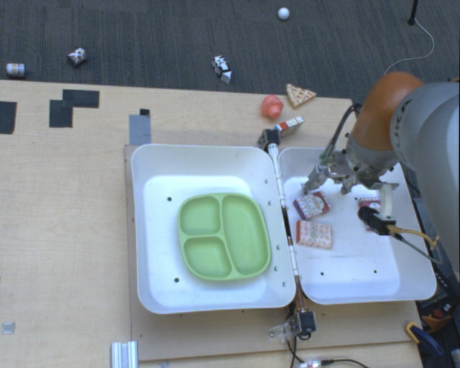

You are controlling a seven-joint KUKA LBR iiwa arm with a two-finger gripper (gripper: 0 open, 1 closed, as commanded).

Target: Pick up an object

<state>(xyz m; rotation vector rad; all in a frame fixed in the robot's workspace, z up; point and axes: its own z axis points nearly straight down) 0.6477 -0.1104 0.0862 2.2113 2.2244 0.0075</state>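
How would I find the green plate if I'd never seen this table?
Look at the left white bin of the two. The green plate lies in its middle, with three compartments. The small red-and-white packets sit in the other bin, so nothing else there looks like it.

Slanted overhead view of both bins [215, 159]

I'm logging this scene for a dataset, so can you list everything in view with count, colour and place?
bins: two, white, side by side on the bench
divided plate: one, green, in the left bin
small packets: two, red and white, left part of the right bin
ball: one, red, bench above the bins
pizza-slice toy: one, tan, beside the ball
small ball: one, white, on the carpet
small objects: three, whitish, on the carpet
tape patches: several, black, bench top left
arm: one, grey with orange band, over the right bin
gripper: one, just above the upper packet
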